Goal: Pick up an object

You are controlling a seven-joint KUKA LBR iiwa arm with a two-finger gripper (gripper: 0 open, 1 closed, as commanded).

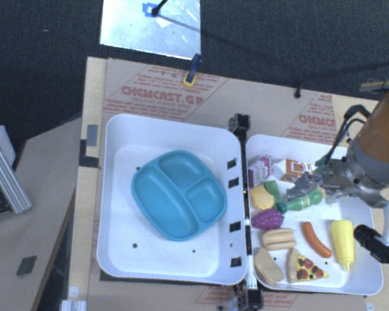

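Gripper [307, 187] low in right bin [368, 283], over green bottle [301, 200]. Likely lining up a grab. Open or closed, cannot tell.

Open floor around the blue tray [178, 194] in the left bin [123, 136]; right bin [369, 276] crowded with toy food.

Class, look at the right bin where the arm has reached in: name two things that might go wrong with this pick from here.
1. The tool sits over a green bottle-shaped toy packed close to a yellow lemon-like piece and a purple toy vegetable; it may nudge those aside.
2. The green toy lies tilted and looks rounded, so it might slip out as the arm lifts.
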